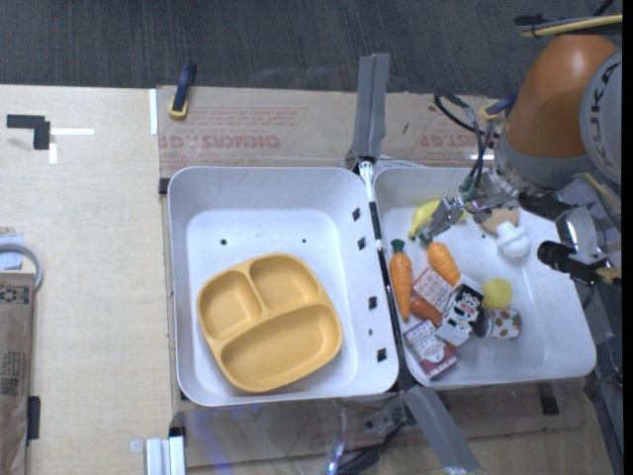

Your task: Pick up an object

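Camera view, landmark: everything is placed against the right bin (554, 364), the one nearest the arm (569, 97).
Risk: the toys lie crowded along this bin's left wall, so a grab at one may catch two or knock a neighbour aside; I judge the packed heap the main cause of a miss.
Second risk: the gripper (447, 216) sits close to the bin's upper-left corner, where a finger could strike the wall or the divider.
Gripper: low over the bin's upper left part, its metal tip against or just over the banana (425, 214); whether it touches I cannot tell.
Gripper opening: I cannot tell from this slant, and nothing shows pinched in it.
Candidate objects: the banana at upper left; a long carrot (400, 277) along the left wall; a shorter carrot (443, 262) just right of it; a yellow ball (497, 291) near the middle; small boxes (432, 339) toward the lower left.
Left bin (188, 265): beside the right bin, bearing a yellow divided plate (269, 322).
Task stage: nothing lifted yet, by my reading.
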`<state>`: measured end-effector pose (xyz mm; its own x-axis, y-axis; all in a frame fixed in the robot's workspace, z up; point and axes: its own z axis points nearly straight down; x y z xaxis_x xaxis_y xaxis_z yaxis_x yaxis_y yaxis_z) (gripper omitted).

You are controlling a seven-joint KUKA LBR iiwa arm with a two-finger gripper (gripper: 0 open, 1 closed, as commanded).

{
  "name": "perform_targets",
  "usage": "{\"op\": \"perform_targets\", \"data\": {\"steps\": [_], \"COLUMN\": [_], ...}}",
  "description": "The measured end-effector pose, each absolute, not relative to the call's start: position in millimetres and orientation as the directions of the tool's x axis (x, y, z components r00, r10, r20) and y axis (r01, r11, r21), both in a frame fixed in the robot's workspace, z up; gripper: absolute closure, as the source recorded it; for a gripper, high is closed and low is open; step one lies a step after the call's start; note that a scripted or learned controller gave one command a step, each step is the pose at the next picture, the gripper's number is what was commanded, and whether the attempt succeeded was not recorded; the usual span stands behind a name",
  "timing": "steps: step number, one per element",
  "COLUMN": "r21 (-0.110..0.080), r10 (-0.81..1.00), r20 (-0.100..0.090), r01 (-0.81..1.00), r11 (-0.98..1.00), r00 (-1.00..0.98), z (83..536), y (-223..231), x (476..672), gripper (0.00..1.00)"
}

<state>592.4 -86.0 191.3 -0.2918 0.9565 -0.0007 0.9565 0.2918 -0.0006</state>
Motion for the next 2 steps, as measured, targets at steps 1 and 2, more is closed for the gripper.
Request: {"op": "perform_targets", "data": {"steps": [1,2], "r21": [-0.001,-0.001], "r10": [0.955,0.956], "r20": [0.0,0.0], "r01": [0.955,0.956], "r11": [0.297,0.293], "r00": [-0.297,-0.293], "z": [91.3,100.3], "y": [-110.1,-111.6], "x": [584.3,584.2], "gripper": [0.0,1.0]}}
